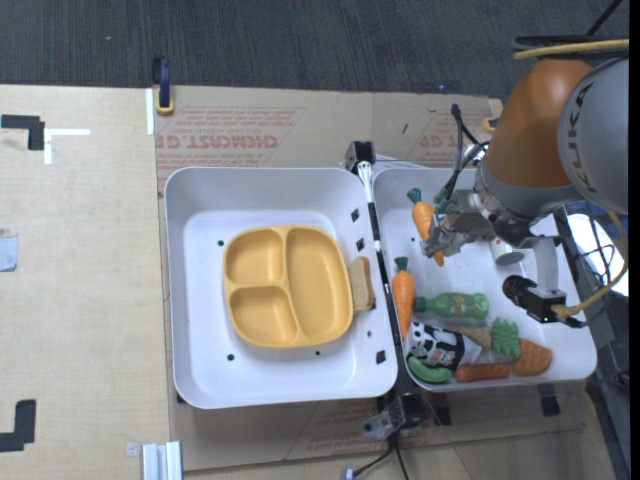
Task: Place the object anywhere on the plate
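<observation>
The arm's gripper (440, 240) hangs low in the right bin (580, 368), right of the yellow three-compartment plate (288, 286), positioned for a pick; whether it has closed cannot be told. Smooth plastic toy foods, the candidate objects, lie in that bin: one carrot (423, 217) just beside the gripper, another carrot (402, 294) nearer the plate. A bread slice (361, 284) touches the plate's right rim.

We see two bins side by side on the counter (80, 268). The left bin (190, 368) holds a plate (288, 286), with toast (361, 284) touching its right edge. The right bin (570, 363) holds one carrot (402, 296) by its left wall, another carrot (423, 216) behind it, a bottle (455, 306) in the middle, and a cow (436, 346) in the front left corner. The hand (448, 236) hangs over the right bin's rear part, just right of the rear carrot.
</observation>
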You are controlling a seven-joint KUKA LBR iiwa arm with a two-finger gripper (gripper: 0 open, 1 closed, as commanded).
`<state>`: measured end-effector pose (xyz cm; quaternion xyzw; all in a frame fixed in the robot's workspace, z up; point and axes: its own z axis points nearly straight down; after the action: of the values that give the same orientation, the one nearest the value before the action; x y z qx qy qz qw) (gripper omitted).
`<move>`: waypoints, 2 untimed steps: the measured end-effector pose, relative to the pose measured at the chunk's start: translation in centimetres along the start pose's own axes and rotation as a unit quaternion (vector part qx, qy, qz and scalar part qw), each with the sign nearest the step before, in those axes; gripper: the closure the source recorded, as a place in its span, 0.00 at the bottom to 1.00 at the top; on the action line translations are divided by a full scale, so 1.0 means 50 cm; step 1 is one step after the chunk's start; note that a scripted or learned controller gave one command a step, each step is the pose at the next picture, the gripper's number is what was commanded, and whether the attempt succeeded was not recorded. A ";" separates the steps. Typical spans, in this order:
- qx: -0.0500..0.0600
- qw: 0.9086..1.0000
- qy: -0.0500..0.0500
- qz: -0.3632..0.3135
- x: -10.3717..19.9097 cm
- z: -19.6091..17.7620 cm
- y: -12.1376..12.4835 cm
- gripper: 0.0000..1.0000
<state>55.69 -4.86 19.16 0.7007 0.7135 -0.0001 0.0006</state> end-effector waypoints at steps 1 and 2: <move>0.001 1.000 0.000 -0.011 0.163 -0.016 0.019 1.00; 0.001 1.000 0.000 -0.011 0.163 -0.016 0.019 0.00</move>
<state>56.50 3.29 19.95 0.6928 0.7211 -0.0014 0.0001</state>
